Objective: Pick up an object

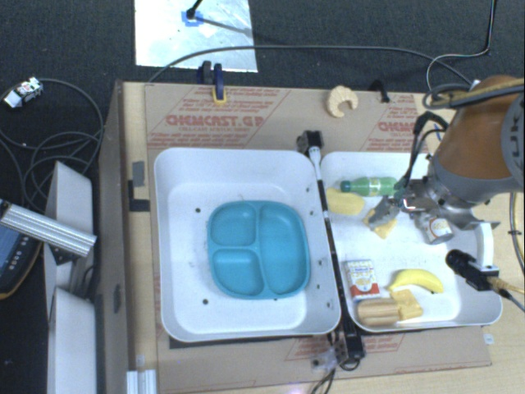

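White plastic forms both bins on the counter. The left bin contains a blue divided plate. The right bin contains a green bottle lying on its side near the far wall, a yellow piece just beside the bottle, a small red-and-white box, a banana, a tan block and a brown roll along the near wall. The arm enters from the right and reaches over the right bin. The end effector is positioned low, just beside the bottle cap end and near the yellow piece. A small yellowish wedge sits at its tip; whether the wedge is between the fingers or merely touching them cannot be determined. Finger spread is not resolvable at this angle, so the grip state cannot be told. A tan croissant-shaped item lies on the counter beyond the bins. A blue-and-yellow clamp sits at the counter's far edge.
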You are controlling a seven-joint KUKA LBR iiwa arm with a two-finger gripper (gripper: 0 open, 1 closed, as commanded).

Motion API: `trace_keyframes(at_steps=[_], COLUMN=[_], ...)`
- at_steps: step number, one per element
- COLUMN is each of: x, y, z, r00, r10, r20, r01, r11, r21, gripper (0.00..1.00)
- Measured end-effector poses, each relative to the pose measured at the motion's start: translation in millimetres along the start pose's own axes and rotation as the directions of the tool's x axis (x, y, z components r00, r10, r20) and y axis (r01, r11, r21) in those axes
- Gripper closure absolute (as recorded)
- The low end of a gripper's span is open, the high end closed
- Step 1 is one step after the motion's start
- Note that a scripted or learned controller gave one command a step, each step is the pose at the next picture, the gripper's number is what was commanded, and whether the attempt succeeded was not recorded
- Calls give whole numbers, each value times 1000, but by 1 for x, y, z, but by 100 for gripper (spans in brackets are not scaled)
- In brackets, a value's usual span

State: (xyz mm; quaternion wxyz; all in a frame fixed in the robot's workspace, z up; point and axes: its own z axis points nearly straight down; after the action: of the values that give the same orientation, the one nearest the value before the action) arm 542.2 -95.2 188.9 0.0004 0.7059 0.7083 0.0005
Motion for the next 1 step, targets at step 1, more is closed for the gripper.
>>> trace_keyframes(at_steps=[1], x=[-19], y=[39], z=[53], r00=[1000], r10=[2], r20=[1], r01=[-2], r11=[1000], r21=[1], gripper=[0])
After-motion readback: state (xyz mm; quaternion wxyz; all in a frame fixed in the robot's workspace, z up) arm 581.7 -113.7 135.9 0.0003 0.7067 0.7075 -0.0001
